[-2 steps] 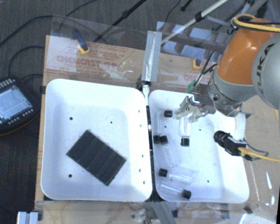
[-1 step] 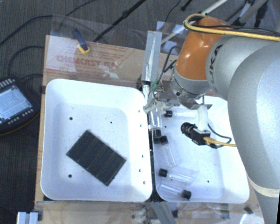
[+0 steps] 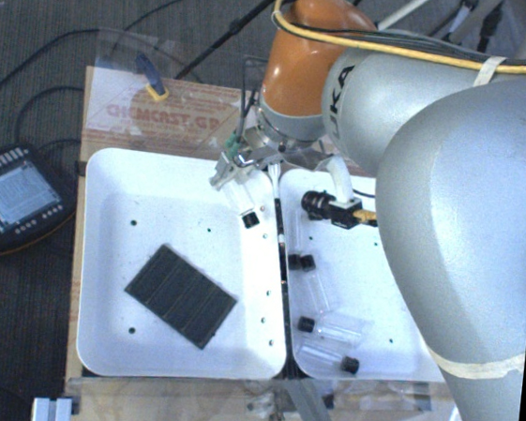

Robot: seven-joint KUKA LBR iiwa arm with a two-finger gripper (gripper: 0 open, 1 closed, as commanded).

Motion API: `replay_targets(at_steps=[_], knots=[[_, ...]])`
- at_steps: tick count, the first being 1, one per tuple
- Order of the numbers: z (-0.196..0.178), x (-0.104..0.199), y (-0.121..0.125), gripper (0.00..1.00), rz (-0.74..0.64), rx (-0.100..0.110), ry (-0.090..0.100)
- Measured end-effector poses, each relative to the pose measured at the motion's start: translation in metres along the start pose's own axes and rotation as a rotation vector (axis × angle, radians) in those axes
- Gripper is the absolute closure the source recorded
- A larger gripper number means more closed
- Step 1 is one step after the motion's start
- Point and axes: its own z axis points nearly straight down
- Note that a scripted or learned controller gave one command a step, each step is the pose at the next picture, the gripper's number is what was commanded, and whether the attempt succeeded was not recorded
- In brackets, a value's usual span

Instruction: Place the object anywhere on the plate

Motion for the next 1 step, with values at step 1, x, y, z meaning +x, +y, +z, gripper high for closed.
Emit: replay_targets(at_steps=[1], knots=[[-0.1996, 0.0196, 0.0116, 1.0, -0.507, -0.002, -0.003]])
